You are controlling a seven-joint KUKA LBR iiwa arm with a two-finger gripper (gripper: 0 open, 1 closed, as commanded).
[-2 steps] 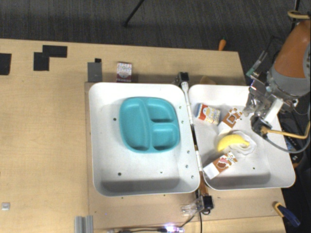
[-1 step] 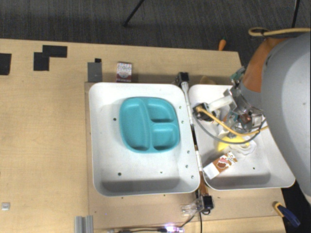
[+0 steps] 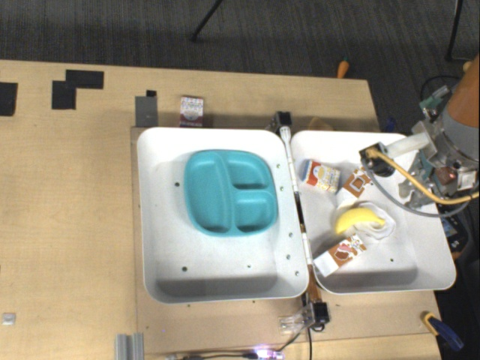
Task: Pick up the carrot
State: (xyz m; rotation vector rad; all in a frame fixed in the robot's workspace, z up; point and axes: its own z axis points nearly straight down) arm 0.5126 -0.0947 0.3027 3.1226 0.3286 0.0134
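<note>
Where the carrot lies, its long axis and the way it points cannot be told among the things in the right bin (image 3: pixel 420 276). This shallow white moulded tray with rounded corners holds a smooth curved yellow banana (image 3: pixel 357 217), a small printed carton (image 3: pixel 322 176), a brown packet (image 3: pixel 358 182) just beside the carton, and a flat brown-and-white wrapper (image 3: pixel 341 251) near the front wall. The gripper (image 3: pixel 439 177) hangs over that bin's right side, open or closed I cannot tell, while the left bin (image 3: pixel 161 268) bears a glossy teal divided plate (image 3: pixel 229 190) on the pale wooden bench (image 3: pixel 67 223).
</note>
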